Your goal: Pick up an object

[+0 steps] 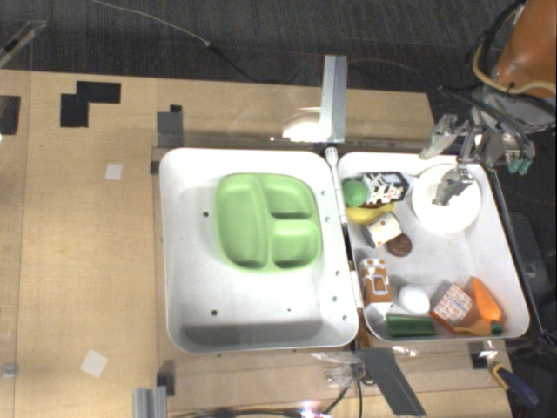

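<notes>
Gripper (pixel 459 151) hangs at upper right of frame, over the right bin's (pixel 513 259) far rim w/ white plate (pixel 446 205) just below it; can't tell jaw state

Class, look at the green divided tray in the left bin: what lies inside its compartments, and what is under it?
The green tray shows three compartments, all bare, with nothing resting in them. It sits on the floor of the left bin. Whatever lies beneath the tray is covered by it and cannot be seen.

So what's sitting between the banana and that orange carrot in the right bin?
In the camera view, between the banana and the carrot lie a small brown round piece and then bare white bin floor.
</notes>
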Tool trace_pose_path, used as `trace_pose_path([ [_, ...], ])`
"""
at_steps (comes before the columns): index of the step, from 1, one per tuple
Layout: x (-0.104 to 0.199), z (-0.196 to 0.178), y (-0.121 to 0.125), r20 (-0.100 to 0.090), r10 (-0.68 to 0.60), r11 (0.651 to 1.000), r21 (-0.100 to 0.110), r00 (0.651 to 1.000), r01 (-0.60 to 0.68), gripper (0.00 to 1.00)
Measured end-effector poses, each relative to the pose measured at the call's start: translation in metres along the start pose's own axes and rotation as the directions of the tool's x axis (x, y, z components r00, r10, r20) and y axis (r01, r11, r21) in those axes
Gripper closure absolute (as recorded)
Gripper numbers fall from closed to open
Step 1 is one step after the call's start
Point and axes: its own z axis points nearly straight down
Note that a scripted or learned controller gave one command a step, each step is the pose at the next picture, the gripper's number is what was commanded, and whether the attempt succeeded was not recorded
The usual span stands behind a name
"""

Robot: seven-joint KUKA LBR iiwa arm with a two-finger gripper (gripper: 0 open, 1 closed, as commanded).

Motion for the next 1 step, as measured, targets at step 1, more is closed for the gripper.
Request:
trace_pose_path([
  [1,0.0798,0.1425,-0.0369,-0.012,0.1,0.995,-0.001,0.995,-0.1,0.0],
])
